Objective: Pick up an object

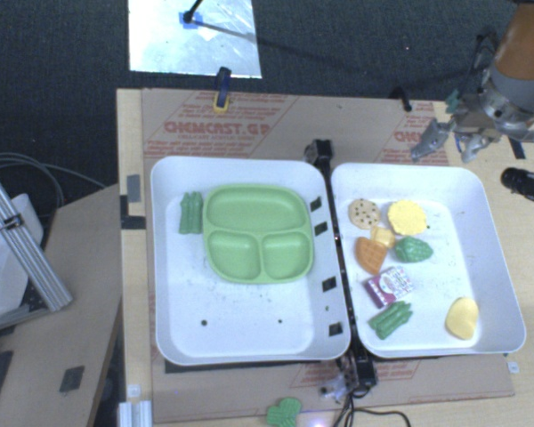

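On the bench, the pincer [447, 140] — fingers apart — hangs above the right bin's [494, 238] toy food [408, 217].

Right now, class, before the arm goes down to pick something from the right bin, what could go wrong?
1. The cookie, yellow piece, orange piece and green piece lie crowded together, so the gripper may nudge or catch a neighbour.
2. The gripper hangs over the right bin's far rim; a low approach might strike that rim.
3. The lemon lies close to the near wall, leaving little room.
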`<state>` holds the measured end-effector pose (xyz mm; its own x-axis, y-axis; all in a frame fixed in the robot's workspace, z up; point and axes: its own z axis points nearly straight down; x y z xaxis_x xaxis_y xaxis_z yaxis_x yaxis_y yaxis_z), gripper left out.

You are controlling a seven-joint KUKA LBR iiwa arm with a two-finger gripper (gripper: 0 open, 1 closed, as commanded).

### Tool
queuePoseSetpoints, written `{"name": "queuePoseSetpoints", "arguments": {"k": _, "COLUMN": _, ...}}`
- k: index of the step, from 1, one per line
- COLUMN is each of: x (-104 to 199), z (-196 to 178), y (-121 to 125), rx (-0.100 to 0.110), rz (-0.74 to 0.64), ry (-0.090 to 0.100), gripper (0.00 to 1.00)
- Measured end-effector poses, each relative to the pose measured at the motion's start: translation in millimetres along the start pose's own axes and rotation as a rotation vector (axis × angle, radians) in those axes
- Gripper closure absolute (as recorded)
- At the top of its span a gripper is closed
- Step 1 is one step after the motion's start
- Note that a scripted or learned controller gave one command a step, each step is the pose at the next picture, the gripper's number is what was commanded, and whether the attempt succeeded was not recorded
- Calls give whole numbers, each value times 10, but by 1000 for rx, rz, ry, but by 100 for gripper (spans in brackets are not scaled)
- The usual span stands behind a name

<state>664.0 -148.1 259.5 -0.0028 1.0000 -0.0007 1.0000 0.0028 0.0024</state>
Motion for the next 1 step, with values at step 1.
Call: {"name": "queuePoseSetpoints", "arguments": {"k": 1, "x": -375, "z": 1349, "y": -727, "rx": 17, "rz": 7, "ry": 3, "gripper": 0}}
